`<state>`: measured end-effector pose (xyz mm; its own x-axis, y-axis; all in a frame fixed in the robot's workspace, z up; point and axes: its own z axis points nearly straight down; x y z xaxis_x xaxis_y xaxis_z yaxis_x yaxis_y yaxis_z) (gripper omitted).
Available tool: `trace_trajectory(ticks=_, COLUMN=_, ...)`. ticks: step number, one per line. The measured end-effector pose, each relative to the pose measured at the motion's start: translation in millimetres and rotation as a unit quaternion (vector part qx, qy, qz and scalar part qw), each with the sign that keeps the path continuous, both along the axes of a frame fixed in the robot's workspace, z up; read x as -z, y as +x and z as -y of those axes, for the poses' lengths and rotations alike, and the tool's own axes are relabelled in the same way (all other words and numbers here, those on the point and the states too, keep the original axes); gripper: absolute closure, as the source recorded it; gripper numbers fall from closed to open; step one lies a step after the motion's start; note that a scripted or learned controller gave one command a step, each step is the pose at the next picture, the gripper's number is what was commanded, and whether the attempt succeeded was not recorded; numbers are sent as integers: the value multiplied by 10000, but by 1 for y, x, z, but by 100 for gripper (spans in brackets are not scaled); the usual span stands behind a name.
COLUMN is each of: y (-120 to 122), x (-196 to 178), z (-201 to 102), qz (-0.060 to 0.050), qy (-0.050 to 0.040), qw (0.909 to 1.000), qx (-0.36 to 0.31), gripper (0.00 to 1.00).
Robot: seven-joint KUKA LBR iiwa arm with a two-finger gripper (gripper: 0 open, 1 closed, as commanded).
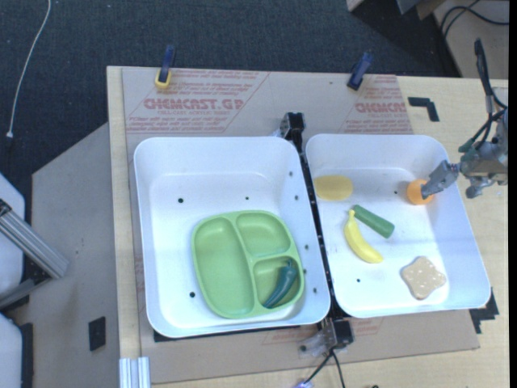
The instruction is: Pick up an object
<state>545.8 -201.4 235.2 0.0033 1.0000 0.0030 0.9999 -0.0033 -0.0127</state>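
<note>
Step in hand, by judgement: approach, with no grasp made yet. The counter [242, 95] is flat brown board. On it sit two shallow white plastic bins with rounded corners. The left bin [161, 217] holds a green divided plate [230, 265] with a dark green pepper [281, 285] in its 4 o'clock compartment. The right bin [452, 241] holds a yellow banana [361, 239], a green cucumber [374, 221], a pale yellow disc [334, 187], and a rough tan piece [423, 277]. The fingers [440, 180] sit at 2 o'clock, touching a small orange ball [417, 191], the likely target. Opening: cannot tell. The next move calls for centring over the ball.
</note>
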Motion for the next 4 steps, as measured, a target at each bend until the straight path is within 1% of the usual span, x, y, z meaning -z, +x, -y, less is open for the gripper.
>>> trace_trajectory(ticks=1, y=3, x=-7, z=-1, qz=63, qy=-16, qw=10000, qx=-18, gripper=0)
trace_trajectory(ticks=2, y=-3, x=45, z=-10, qz=30, qy=-1, qw=10000, qx=-16, gripper=0)
trace_trajectory(ticks=3, y=-5, x=109, z=-11, qz=27, qy=0, qw=10000, qx=-14, gripper=0)
trace_trajectory(ticks=4, y=-3, x=148, z=-11, qz=63, qy=7, qw=10000, qx=-15, gripper=0)
